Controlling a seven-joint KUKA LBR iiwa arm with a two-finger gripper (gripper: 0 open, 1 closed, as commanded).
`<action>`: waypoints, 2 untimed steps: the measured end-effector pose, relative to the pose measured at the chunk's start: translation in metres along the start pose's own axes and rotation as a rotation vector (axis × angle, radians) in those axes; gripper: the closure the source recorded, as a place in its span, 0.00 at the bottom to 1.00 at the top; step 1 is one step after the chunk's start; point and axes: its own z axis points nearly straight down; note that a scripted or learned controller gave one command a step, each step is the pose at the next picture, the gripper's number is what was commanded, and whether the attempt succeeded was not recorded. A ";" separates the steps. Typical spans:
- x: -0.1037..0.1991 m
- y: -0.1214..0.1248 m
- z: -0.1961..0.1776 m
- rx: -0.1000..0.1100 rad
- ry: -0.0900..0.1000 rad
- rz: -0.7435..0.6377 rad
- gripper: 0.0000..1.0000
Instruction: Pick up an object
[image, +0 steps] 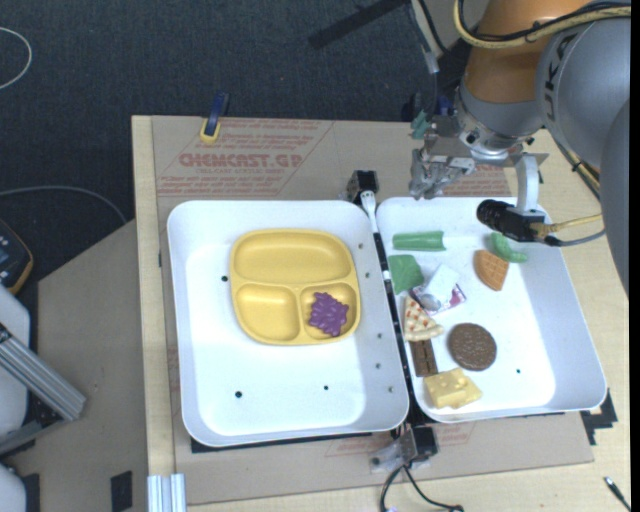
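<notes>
The tabletop (300, 150) is a pale board with red printing across its far part, set on a dark carpeted floor (100, 80). A small yellow-and-blue clamp (212, 120) grips its far left edge. On it sit two shallow white plastic bins side by side. The left bin (200, 380) holds one yellow three-compartment plastic tray (290, 255), and one purple toy grape bunch (327, 313) lies in the tray's near right compartment. The right bin (540, 350) holds eight small toy foods: one green cylinder (418, 241) near the far wall, one green wedge (404, 272) just below it, one orange carrot with a green top (494, 266) toward the right, one white and purple packet (440, 291) near the middle, one pizza slice (419, 320) beside the left wall, one round brown cookie (472, 346), one brown chocolate bar (424, 357), and one yellow cheese block (450, 388) at the near edge. The grey arm with its orange band (505, 70) hangs over the right bin's far edge; its gripper (432, 180) is above that rim, and I cannot tell whether the fingers are open or closed
</notes>
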 end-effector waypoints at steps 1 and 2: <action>0.052 0.003 0.022 0.006 0.001 0.001 1.00; 0.077 -0.008 0.011 0.006 0.002 0.001 1.00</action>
